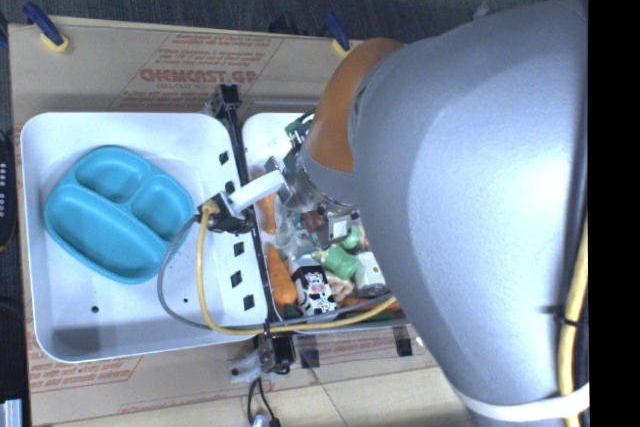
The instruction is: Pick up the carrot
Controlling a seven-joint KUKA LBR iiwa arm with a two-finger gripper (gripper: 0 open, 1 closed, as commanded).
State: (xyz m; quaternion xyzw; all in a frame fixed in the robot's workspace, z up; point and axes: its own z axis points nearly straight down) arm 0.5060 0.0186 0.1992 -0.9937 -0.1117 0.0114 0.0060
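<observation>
Down in rt bin (262, 129), tool (300, 220) hangs low over clutter w/ carrot (281, 281) lying just below-left by the divider, prob lining up a grab, tool state can't tell, arm blocks it; blue tray (118, 211) sits in lft bin (60, 130).

I see arm (480, 185) smooth matt grey, orange band (335, 115) glossy. Bins (60, 315) white smooth plastic. Blue tray (115, 215) glossy plastic. Bench (190, 70) brown cardboard, printed.
</observation>
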